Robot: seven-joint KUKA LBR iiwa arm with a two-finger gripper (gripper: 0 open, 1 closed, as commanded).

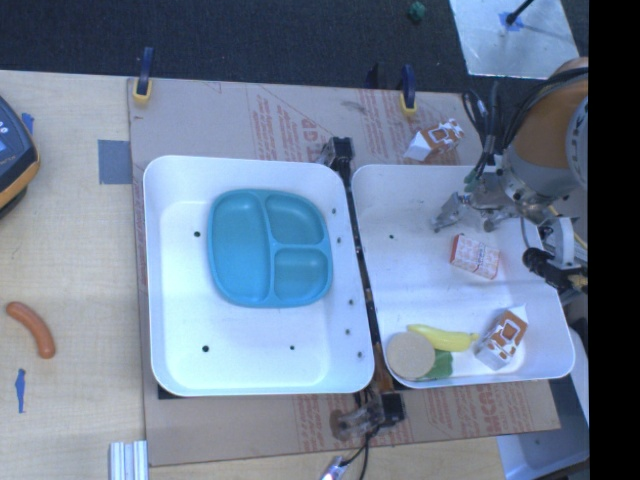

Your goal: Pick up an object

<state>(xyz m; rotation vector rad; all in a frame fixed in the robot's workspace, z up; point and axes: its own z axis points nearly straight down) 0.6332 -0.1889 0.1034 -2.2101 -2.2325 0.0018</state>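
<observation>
We take the left bin (160,268) as our landmark. Far to its left on the bench lies a sausage (32,329), with a dark device (14,158) above that at the edge. A grey tape square (114,161) sits just beyond the bin's upper left corner. Two blue clamps (144,74) grip the cardboard sheet (250,118) behind it.

Right bin (400,268) centre open (items crowd front edge); blue tray (270,247) fills left bin.
</observation>
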